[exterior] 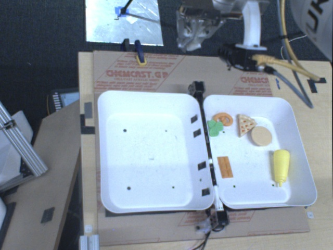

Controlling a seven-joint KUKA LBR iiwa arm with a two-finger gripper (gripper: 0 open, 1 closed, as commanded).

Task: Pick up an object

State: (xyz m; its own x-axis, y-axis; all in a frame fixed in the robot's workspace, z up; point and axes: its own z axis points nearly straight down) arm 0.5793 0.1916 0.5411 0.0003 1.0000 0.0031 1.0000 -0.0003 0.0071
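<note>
Left bin: a bare white floor with a few dark dots; nothing here to take.
Board writing: red print on the cardboard under the bins, far left, reads roughly "CHEMCAST GP"; a second red print at far right is too faint to read.
Gripper: hangs at the far edge, above the board and well apart from both bins; whether its fingers are spread or pressed together I cannot tell, and nothing is seen in them.
Right bin: holds all six toys, so the pick belongs here.
Green piece: against the divider; looks like light, stiff plastic, but the wall leaves little room for a finger.
Pretzel: just beyond the green piece, touching or nearly so; flat and thin, hard to get under.
Orange slab: lies alone near the divider; thin, likely light, pinch across its short sides.
Wedge: just beside the disc; crowded.
Disc: round and smooth, apt to slip.
Yellow bottle: near right, alone; thickest body, probably light and rigid, best pinched across its middle.
Arm lettering: "UK" shows at far right.
</note>
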